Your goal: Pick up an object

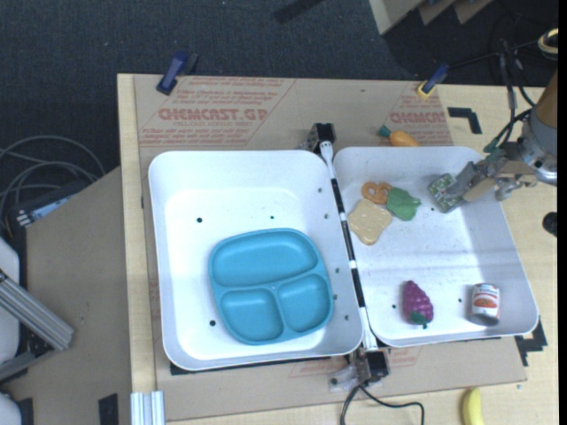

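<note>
Sitting nearest the camera in the right bin point(514, 321) are a purple grape bunch point(417, 302) and a small can point(485, 303), well apart. In the left bin point(168, 237) lies a blue divided plate point(268, 282). Farther back in the right bin, a tan bread slice point(369, 221) touches a pretzel point(376, 191) and sits beside a green piece point(403, 204). Beyond these, the gripper point(450, 191) hangs over the bin's far right; whether its jaws are spread or pressed together cannot be told.

The claw point(454, 189) hangs over the right bin point(496, 255), seemingly clear of the pretzel point(376, 190).
</note>
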Available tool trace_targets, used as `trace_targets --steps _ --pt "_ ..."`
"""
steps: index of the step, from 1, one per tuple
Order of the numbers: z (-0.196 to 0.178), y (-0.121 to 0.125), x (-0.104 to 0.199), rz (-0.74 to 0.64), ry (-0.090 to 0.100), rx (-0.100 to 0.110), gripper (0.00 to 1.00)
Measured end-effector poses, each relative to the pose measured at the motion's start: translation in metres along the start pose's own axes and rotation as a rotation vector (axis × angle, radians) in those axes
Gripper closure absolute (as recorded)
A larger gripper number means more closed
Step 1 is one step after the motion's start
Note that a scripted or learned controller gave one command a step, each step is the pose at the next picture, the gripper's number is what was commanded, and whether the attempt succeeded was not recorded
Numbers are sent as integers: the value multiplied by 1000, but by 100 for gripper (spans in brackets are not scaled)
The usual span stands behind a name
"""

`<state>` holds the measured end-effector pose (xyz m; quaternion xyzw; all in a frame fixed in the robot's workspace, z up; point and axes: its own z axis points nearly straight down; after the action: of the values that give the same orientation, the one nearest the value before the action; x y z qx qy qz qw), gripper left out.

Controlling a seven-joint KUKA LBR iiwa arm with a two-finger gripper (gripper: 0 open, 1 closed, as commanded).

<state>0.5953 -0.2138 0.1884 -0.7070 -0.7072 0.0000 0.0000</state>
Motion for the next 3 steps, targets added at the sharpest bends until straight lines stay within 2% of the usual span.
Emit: trace_targets --steps 1,2,3 --pt "97 59 80 -1 1 -6 0" --pt "99 46 116 0 -2 -10 0" --pt "94 67 102 -1 -1 -2 0"
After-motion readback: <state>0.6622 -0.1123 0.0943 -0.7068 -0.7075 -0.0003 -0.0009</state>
